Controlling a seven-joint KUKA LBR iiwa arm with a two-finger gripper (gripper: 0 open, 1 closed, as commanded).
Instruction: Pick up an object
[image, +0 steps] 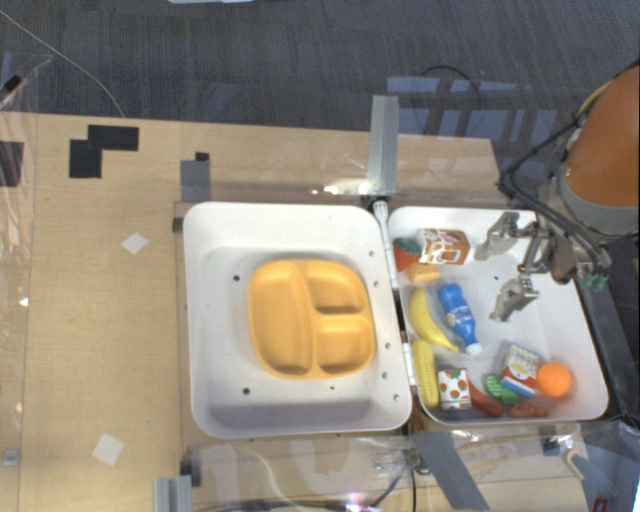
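My gripper (494, 283) hangs over the right bin (578, 322), above bare floor in its upper right part. Its fingers are spread open and nothing lies between them. To its left lie a blue bottle (458, 314) and a banana (425, 316). A brown-and-white carton (443, 246) sits at the bin's back, with a red and orange piece (408, 262) beside it. Along the front edge are an orange (553, 380), a small red-and-white carton (519, 364), green and red pieces (497, 392), a small box (453, 388) and a corn cob (425, 368).
The left bin (220, 330) holds a yellow divided tray (310, 318). A metal post (384, 150) stands at the back between the two bins. The arm with its orange band (605, 140) comes in from the upper right.
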